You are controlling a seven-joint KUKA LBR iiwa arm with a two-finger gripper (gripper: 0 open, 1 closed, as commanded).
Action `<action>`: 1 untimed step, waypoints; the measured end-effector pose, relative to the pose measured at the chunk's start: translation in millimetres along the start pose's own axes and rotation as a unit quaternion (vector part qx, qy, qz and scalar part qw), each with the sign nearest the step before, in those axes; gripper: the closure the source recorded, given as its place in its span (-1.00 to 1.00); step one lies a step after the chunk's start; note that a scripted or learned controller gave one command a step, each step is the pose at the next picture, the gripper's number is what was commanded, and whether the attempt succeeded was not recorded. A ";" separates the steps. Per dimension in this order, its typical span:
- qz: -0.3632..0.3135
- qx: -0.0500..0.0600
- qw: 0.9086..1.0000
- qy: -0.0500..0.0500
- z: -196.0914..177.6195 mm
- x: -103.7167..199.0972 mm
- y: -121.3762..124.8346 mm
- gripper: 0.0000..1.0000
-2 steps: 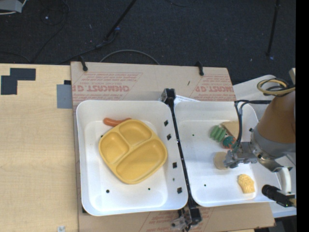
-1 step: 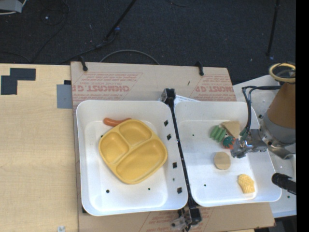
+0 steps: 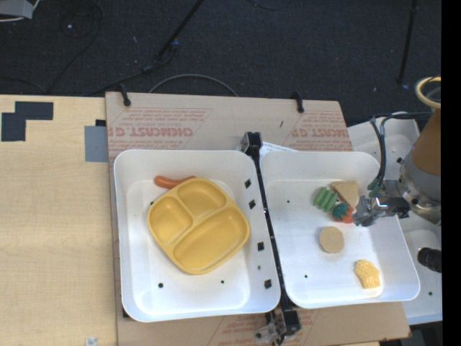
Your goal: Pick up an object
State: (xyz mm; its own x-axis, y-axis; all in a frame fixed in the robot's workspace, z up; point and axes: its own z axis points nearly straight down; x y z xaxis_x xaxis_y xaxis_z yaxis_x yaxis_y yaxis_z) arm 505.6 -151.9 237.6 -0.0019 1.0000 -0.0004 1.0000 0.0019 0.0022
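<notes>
From the overhead camera, the grey arm's two-finger gripper sits low at the right rim of the right-hand shallow white bin, its tip close beside a small cluster: a green ridged toy piece, a tan wedge-shaped block and a small red-orange bit under the tip. Whether the fingers are wide or closed cannot be told at this size, and nothing is plainly between them. Further down the same bin lie a flat round tan disc and a knobbly yellow corn-like toy, well apart from each other.

The left-hand white bin holds a yellow three-compartment plastic tray with an orange carrot-like stick poking out behind it.

The risk, as I judge it, is crowding: the cluster's pieces touch, so closing there may nudge one aside or pinch two. The bin wall is just beside the gripper, leaving little room on that side; the bin's centre is open.
</notes>
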 end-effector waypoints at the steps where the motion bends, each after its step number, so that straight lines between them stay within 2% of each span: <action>1: -0.001 0.003 1.000 0.002 9.5 46.4 -4.4 1.00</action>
State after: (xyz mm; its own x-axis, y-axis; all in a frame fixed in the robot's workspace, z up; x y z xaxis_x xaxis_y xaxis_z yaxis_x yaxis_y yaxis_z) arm 501.1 -105.4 228.1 -0.0042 1.0000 0.0028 1.0000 0.0042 -0.0047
